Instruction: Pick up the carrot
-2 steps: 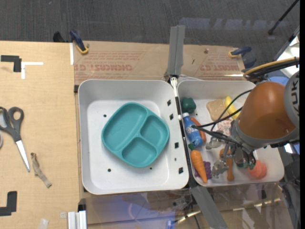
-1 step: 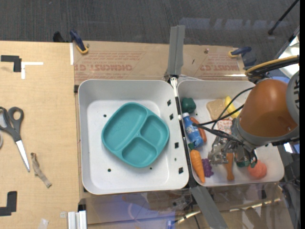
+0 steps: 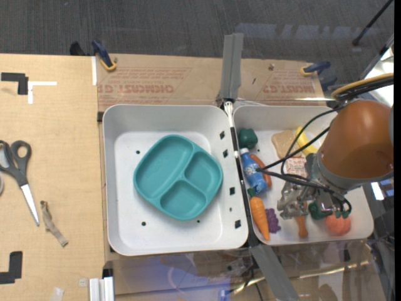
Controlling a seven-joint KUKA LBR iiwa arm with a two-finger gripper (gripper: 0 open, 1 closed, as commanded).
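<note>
The carrot (image 3: 259, 218) is a small orange cone lying along the left wall of the right bin (image 3: 363, 231), near its front corner. My gripper (image 3: 292, 207) hangs low over the front middle of that bin, a short way right of the carrot and apart from it. Purple grapes (image 3: 271, 221) lie between the carrot and the gripper. A thin orange stick (image 3: 303, 226) pokes out just below the gripper. The arm's orange band (image 3: 360, 142) covers the bin's right part.
The right bin also holds a blue bottle (image 3: 254, 172), a green piece (image 3: 247, 137), a tan slice (image 3: 285, 143), a yellow item (image 3: 305, 140) and an orange-red fruit (image 3: 339, 225). A teal divided plate (image 3: 178, 177) lies in the left bin (image 3: 119, 187). Scissors (image 3: 20, 168) lie on the bench at left.
</note>
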